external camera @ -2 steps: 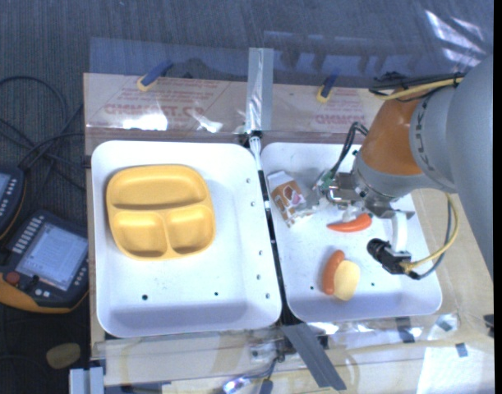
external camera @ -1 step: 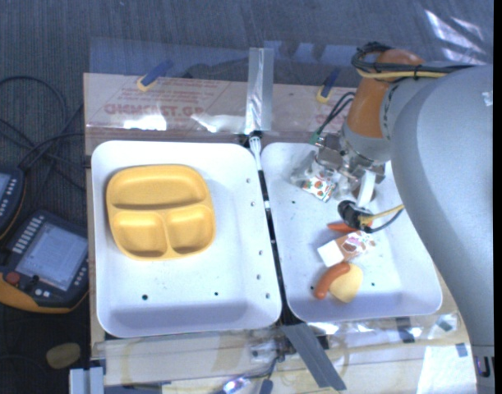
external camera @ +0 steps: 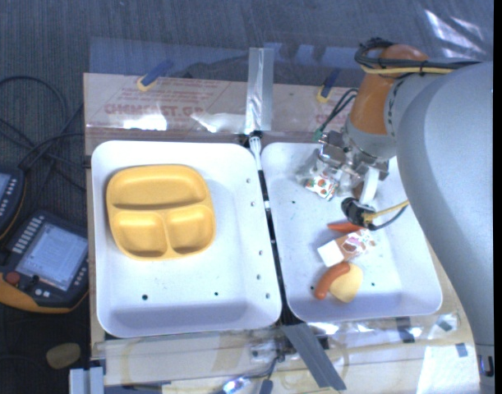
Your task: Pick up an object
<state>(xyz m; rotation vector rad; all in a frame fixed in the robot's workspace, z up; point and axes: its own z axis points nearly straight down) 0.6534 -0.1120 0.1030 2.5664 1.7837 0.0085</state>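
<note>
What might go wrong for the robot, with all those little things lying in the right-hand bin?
The small items lie bunched together, touching, so the gripper may nudge neighbours or lift nothing. The printed packet lies right beside the gripper and could get pushed aside. A yellow cable trails over the right bin and might snag.

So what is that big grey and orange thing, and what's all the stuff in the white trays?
That is a robot arm, seen by a camera looking down from above. At its end is a claw for grabbing things. It hangs over the right tray, near a small red and white packet. I can't tell if it holds anything. Nearer the front lie a white card and yellow toy food. The left tray holds a yellow divided plate.
</note>
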